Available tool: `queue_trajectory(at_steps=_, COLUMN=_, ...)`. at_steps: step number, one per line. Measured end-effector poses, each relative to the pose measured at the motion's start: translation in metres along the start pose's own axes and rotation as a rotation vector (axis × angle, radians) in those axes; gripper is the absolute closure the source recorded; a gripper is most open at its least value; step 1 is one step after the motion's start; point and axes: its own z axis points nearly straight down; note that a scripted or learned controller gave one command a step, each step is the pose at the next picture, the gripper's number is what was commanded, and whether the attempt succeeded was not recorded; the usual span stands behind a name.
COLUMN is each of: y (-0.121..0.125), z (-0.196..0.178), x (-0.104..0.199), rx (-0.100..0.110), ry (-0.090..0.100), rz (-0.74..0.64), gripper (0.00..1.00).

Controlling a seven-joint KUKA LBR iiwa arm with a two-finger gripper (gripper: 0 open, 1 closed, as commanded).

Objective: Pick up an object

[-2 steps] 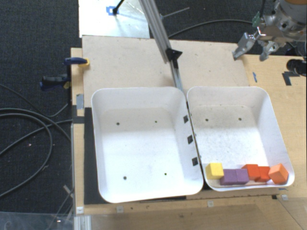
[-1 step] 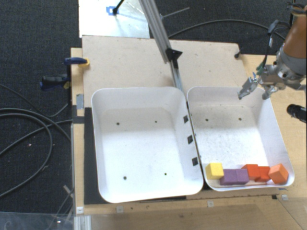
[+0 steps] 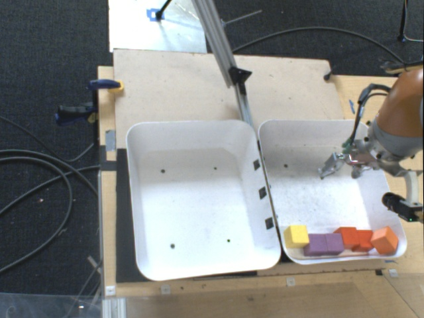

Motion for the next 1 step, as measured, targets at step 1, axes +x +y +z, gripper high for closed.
queue_trajectory(at_steps=1, y=-0.0758, z=0.0550, x=0.0199, rx=-0.003, ry=0.001, rz=-0.001, gripper=0.00)
